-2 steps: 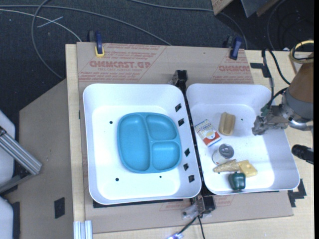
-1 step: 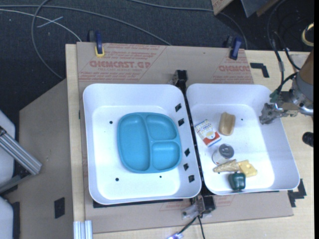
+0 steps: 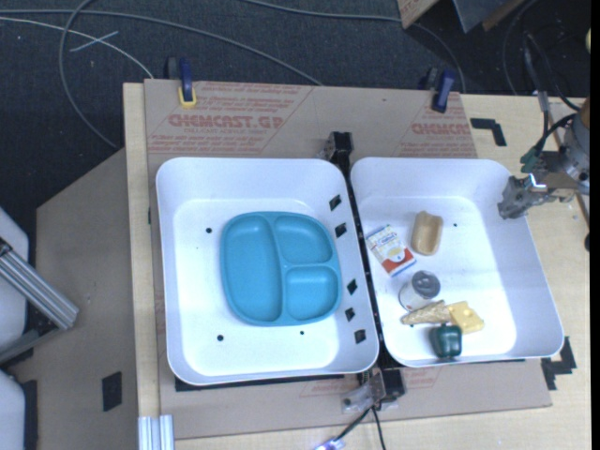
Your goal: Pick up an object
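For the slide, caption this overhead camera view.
Gripper poised over right bin's edge; blue divided plate sits in left bin.

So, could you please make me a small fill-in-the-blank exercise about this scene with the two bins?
1. The blue divided plate lies in the ____ bin.
2. The plate has ____ compartments.
3. The gripper is at the right bin's ____ edge, away from the small objects.
4. The green object lies at the ____ end of the row of objects.

Missing words: left; three; right; near
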Robot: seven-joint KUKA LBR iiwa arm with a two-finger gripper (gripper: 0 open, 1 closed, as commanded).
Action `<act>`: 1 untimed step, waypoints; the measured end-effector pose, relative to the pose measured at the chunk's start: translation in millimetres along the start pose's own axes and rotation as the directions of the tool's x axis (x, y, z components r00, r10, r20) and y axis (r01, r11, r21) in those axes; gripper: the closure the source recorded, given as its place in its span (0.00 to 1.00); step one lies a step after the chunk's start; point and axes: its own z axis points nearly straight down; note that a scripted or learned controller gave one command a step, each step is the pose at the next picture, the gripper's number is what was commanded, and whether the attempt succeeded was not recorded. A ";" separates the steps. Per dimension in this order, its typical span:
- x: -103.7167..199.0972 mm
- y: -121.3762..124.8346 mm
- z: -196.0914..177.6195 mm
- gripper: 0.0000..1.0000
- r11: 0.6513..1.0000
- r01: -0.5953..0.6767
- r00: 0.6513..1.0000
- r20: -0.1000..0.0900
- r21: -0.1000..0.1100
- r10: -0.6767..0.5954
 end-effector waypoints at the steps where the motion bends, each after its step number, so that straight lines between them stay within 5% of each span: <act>1: 60.3 19.2 -0.8 1.00 1.000 0.006 1.000 -0.003 0.003 -0.006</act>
